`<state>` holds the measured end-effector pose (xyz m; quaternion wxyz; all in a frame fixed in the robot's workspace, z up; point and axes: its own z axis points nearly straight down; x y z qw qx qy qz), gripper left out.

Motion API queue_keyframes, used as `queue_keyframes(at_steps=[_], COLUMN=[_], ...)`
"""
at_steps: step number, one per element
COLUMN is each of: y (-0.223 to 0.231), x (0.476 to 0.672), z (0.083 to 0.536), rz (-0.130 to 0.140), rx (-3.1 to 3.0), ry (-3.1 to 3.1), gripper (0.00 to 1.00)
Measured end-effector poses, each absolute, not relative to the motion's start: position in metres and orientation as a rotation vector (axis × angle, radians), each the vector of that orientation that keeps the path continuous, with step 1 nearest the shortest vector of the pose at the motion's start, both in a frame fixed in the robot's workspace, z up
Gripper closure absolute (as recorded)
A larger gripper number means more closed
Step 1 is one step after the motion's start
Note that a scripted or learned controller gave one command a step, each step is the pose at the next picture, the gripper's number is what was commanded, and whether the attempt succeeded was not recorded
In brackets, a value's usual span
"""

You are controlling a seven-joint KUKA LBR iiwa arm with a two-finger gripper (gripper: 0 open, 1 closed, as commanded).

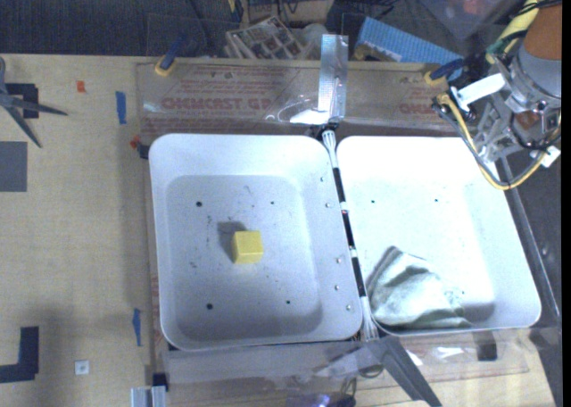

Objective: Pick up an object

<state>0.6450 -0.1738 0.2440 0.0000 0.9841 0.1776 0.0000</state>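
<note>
A small yellow block (248,246) lies near the middle of the left bin (178,173). A crumpled pale cloth-like thing (416,294) rests in the near corner of the right bin (428,182), against its front wall. My gripper (489,139) hangs over the far right edge of the right bin, well away from both objects, with yellow and white cables looping around the wrist. Nothing shows in its grasp.
A metal bracket (332,84) stands upright behind the seam between the bins. Boxes and cables crowd the area beyond the bench's far edge. The wooden bench top (71,218) stretches to the left of the bins.
</note>
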Motion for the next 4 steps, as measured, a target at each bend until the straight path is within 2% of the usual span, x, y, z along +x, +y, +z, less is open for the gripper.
queue_keyframes(at_steps=[1, 2, 3, 4], y=[-0.191, -0.205, -0.160, -0.176], x=[0.614, 0.655, 0.651, 0.574], z=[0.305, 0.244, 0.217, 0.257], rz=[0.000, 0.000, -0.005, -0.003], rx=[3.038, 3.121, 3.128, 3.129], ry=[0.798, 0.357, 0.323, 0.311], gripper=[1.00, 1.00, 1.00, 1.00])
